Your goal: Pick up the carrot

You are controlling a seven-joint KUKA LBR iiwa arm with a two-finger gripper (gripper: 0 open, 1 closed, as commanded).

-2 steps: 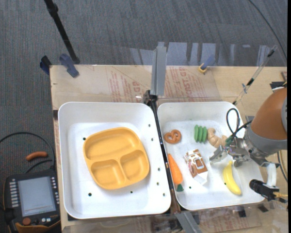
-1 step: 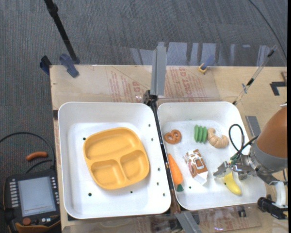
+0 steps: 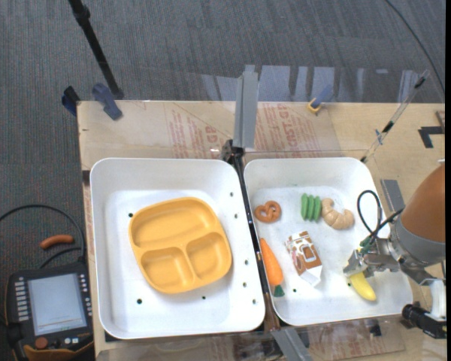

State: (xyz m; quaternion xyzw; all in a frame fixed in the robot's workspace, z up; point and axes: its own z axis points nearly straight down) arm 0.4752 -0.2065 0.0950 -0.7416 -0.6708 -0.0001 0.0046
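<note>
Over right bin's corner, gripper above banana, grip state unclear, carrot apart, arm cropped.

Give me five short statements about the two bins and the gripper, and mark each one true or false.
1. The carrot lies in the right bin near its left wall. True.
2. The yellow plate is in the right bin. False: it lies in the left bin.
3. The gripper is above the carrot. False: it is by the banana, at the bin's right side.
4. The pretzel lies left of the green beans. True.
5. The croissant rests on the plate. False: it is in the right bin.
</note>
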